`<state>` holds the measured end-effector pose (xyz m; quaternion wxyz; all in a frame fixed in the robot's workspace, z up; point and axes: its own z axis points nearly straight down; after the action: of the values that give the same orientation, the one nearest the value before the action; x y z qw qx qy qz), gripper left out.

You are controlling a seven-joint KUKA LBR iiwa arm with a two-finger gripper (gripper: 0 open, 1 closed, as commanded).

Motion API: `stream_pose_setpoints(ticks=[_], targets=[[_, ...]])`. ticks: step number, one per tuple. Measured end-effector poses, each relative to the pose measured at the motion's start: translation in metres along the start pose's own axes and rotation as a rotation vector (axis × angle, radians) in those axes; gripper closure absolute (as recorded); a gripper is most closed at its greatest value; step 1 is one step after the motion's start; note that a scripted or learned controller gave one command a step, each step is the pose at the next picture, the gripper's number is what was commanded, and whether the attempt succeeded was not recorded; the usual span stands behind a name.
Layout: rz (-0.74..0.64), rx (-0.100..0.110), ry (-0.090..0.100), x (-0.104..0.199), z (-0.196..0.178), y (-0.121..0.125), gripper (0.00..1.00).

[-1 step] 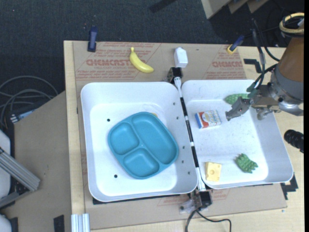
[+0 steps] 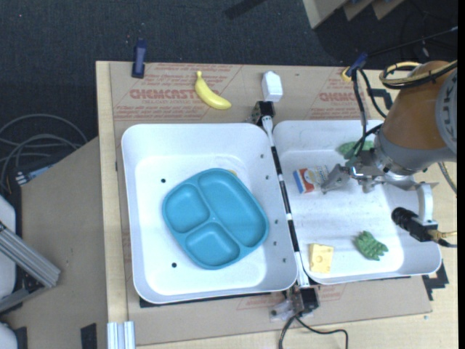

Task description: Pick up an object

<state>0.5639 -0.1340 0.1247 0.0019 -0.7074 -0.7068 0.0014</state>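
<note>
My pincer hovers low in the right bin, upper middle of it, just beside the small red-and-white packet; I can't tell how wide it's spread, and nothing sits between its tips. Risk here: closing early and nudging that flat packet away, or snagging the green piece behind. Readable print: "CHEMCAST" in red on the tabletop; the packet's label is too blurred.

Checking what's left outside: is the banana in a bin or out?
Out. The banana lies on the cardboard beyond the left bin.
</note>
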Motion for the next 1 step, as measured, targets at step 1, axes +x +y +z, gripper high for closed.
stream_pose_setpoints(ticks=[1], targets=[[0.002, -0.001, -0.001, -0.0428, 0.0414, -0.0687, 0.00]])
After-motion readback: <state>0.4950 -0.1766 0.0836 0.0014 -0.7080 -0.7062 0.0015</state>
